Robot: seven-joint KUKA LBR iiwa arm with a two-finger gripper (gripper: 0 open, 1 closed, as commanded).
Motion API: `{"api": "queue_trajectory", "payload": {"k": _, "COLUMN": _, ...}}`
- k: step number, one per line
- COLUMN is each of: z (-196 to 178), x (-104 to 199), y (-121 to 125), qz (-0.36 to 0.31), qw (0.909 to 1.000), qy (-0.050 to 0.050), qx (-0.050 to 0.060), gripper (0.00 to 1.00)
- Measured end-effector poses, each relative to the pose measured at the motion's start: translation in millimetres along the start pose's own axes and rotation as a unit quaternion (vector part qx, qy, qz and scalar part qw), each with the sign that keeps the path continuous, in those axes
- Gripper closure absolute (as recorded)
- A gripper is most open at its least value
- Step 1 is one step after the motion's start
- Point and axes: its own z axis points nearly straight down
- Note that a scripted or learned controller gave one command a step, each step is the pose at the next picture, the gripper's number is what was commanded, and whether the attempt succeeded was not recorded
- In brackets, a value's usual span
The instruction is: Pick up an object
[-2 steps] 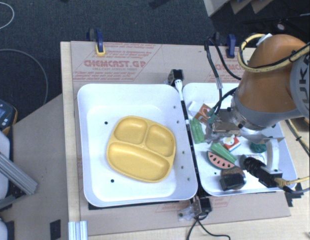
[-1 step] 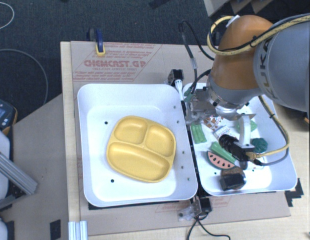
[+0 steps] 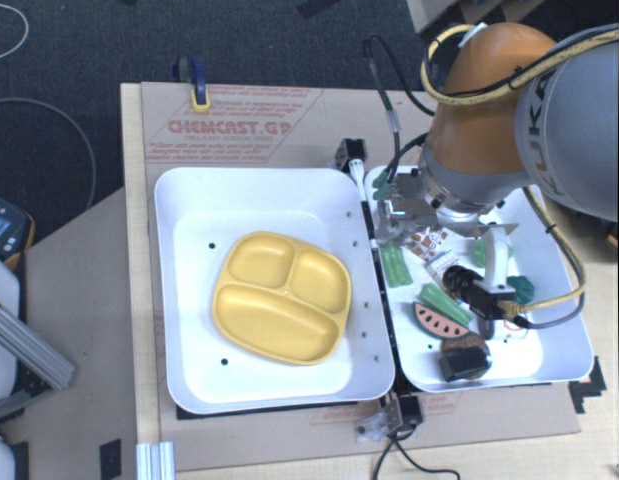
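My gripper (image 3: 426, 238) hangs low over the back left part of the right bin (image 3: 559, 353), under the grey wrist and orange band. Right below it lie several small things: a flat green strip (image 3: 394, 265) by the bin's left wall, a green wedge (image 3: 445, 301), a watermelon-slice toy (image 3: 436, 321) and a small teal piece (image 3: 520, 288). A dark block (image 3: 464, 360) sits near the bin's front edge. The wrist hides the fingertips, and nothing can be made out between them.
The left bin (image 3: 179, 268) holds a yellow divided plate (image 3: 282, 296) in its middle. The wall between the two bins runs just left of the gripper. Cables hang behind the arm at the back of the right bin.
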Motion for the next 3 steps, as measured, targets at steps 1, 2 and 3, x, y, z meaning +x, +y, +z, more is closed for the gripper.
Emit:
{"api": "queue_trajectory", "payload": {"k": 1, "z": -53.5, "x": 37.1, "y": -40.5, "qz": -0.002, "qw": 1.0, "qy": 0.001, "qx": 0.001, "gripper": 1.0}}
{"api": "queue_trajectory", "payload": {"k": 2, "z": -100.1, "x": 67.0, "y": -62.4, "qz": -0.002, "qw": 1.0, "qy": 0.002, "qx": 0.0, "gripper": 1.0}}
{"api": "queue_trajectory", "payload": {"k": 3, "z": 14.4, "x": 11.7, "y": -52.4, "qz": 0.004, "qw": 1.0, "qy": -0.002, "qx": 0.009, "gripper": 1.0}}
